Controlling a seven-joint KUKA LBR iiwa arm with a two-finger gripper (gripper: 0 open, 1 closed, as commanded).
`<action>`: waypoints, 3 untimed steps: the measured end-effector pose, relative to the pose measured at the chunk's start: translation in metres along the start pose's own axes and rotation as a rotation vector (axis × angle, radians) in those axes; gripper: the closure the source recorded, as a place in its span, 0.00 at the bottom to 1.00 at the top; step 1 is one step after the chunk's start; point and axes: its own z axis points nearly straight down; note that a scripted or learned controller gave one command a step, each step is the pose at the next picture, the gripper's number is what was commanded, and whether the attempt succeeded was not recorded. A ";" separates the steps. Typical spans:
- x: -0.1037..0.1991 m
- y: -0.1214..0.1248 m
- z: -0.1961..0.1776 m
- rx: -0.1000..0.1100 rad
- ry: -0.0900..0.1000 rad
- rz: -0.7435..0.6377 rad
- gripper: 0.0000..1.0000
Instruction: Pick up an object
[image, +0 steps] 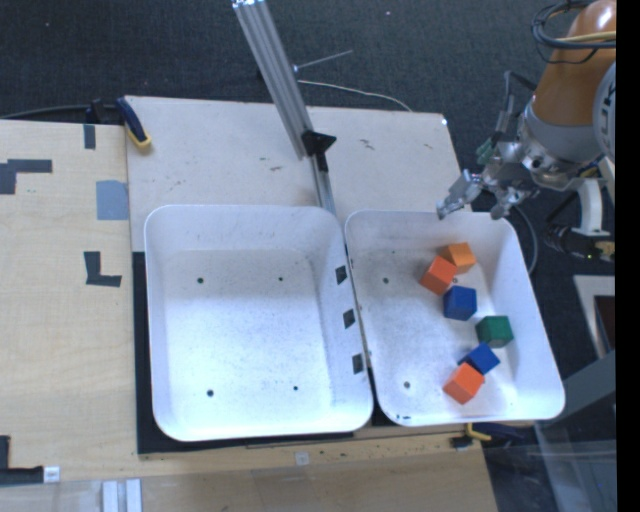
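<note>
Several small cubes lie in the right bin (400, 400): a light orange one (460, 256) touching a red-orange one (438, 274), a blue one (460, 302) just below them, a green one (494, 330), a second blue one (482, 358) and an orange one (463, 383) near the front. My gripper (474, 205) hovers over the bin's back rim, up and slightly right of the light orange cube. Its fingers stand apart, open, with nothing between them.
The left bin (160, 300) sits beside the right one, their rims meeting at the centre. A slanted metal rail (285, 85) runs from the top down to the bins' junction. A yellow-handled tool (135, 125) lies at the back left of the bench.
</note>
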 end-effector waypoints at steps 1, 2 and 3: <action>0.000 0.000 0.000 0.000 0.000 0.000 0.00; 0.010 -0.021 -0.086 -0.010 0.000 -0.001 0.00; -0.016 -0.027 0.056 0.008 0.001 0.002 0.00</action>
